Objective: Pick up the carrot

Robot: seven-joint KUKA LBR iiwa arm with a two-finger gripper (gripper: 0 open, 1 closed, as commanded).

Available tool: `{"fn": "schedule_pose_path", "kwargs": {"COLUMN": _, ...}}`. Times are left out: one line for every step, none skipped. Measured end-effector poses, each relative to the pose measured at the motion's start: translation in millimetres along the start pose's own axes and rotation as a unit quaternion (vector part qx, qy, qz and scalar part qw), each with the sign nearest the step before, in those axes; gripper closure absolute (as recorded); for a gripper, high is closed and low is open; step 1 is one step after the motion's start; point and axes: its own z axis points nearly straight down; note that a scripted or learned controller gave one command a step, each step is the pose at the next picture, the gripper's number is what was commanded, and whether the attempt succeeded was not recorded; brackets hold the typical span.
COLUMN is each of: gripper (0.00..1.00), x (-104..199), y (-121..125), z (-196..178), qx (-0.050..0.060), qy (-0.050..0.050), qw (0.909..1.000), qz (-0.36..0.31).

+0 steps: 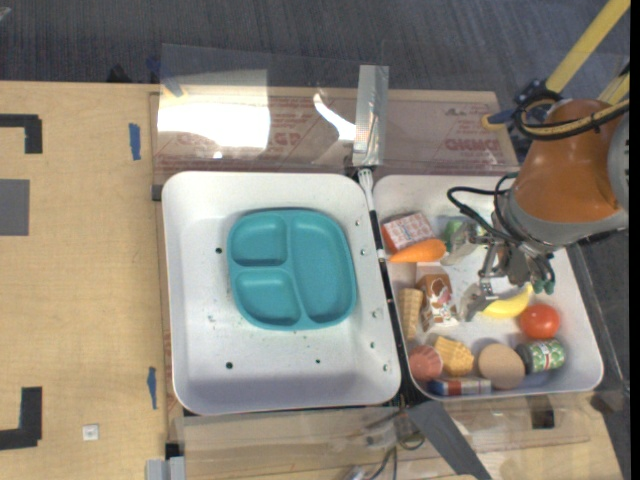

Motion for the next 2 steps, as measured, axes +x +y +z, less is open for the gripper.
{"fn": "schedule_pose_path", "kwargs": {"gripper": 0.00, "x": -12.1, "y": 9.7, "z": 17.8, "qx": 0.003, "qy": -0.008, "qw": 0.9987, "qz": 0.050}}
{"fn": "schedule_pose_path", "kwargs": {"gripper": 0.00, "x": 23.9, "y": 14.6, "z": 16.4, "qx": 0.003, "qy": -0.028, "qw": 0.9977, "qz": 0.061}}
